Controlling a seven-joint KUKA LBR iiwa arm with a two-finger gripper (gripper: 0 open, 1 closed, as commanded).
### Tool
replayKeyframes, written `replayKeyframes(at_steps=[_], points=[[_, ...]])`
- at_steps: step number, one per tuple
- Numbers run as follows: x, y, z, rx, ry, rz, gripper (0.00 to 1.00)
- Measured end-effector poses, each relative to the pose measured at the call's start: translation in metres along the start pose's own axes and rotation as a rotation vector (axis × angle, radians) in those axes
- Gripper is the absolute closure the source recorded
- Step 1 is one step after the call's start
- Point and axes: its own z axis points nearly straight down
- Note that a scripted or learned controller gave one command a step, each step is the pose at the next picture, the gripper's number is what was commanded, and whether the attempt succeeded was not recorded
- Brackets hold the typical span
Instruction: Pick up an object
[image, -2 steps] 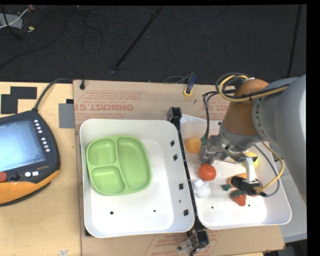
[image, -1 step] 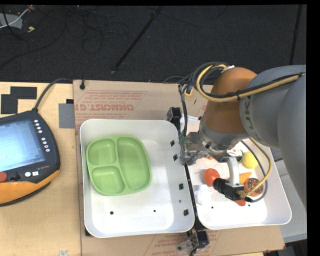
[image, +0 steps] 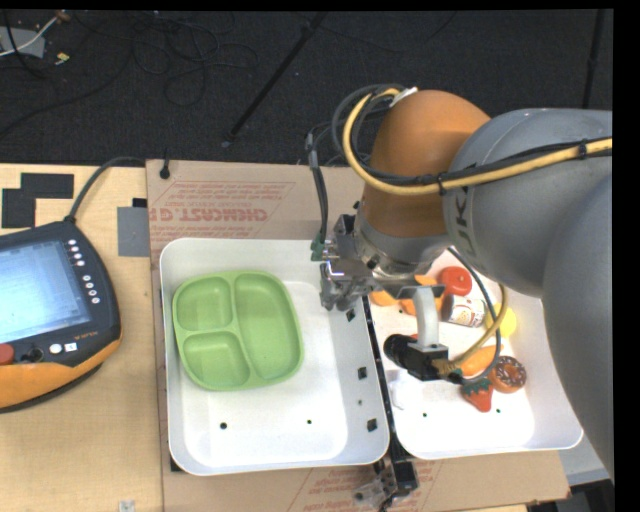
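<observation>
Orange toy (image: 389, 298) just beside jaws

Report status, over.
Gripper at the seam between bins, grip unclear. Toys clustered in right bin, partly under the arm. Green plate in left bin.

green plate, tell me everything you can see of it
The green plate is pale green, plastic by its look, a rounded square with a raised rim and three compartments, all empty. It lies flat, right side up, on the floor of the left bin, toward its left wall. Nothing else touches it.
</observation>
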Motion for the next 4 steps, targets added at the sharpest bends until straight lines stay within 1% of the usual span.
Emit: replayKeyframes(at_steps=[1,2,3,4], points=[[-0.045,-0.036,-0.055,0.002,-0.004,0.011,1.0],[-0.043,-0.035,-0.061,0.01,-0.005,0.006,1.0],[-0.07,-0.072,-0.152,-0.003,-0.004,0.009,1.0],[-0.072,-0.082,-0.184,0.002,-0.004,0.007,1.0]])
